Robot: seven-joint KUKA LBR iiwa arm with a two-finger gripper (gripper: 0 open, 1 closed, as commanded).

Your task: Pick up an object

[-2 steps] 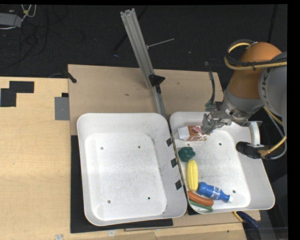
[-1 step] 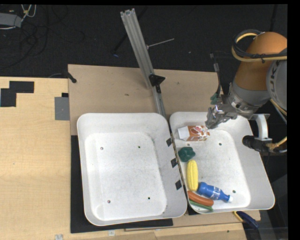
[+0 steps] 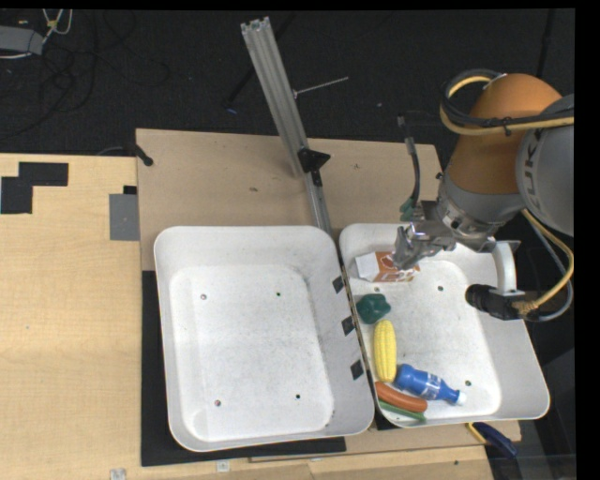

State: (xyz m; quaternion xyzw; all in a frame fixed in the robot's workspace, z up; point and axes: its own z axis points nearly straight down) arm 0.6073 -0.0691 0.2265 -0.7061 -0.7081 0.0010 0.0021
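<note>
gripper [image 3: 409,251]: lowered at the right bin's [image 3: 506,398] back-left corner; finger state cannot be told
target: orange-white packet [image 3: 386,268] is touched or just overhung, contact unclear
others: green piece [image 3: 373,307], corn [image 3: 384,349], blue bottle [image 3: 427,384], hot dog [image 3: 401,398] are grouped along the left wall
advice: descent is best centred on the packet, clear of the wall

One fixed overhead camera looks down obliquely on both bins [image 3: 246,246].

Robotics lab, plywood bench [image 3: 75,309], two white bins [image 3: 246,246], aluminium rail [image 3: 281,103], loose cables [image 3: 37,28] on dark floor
</note>
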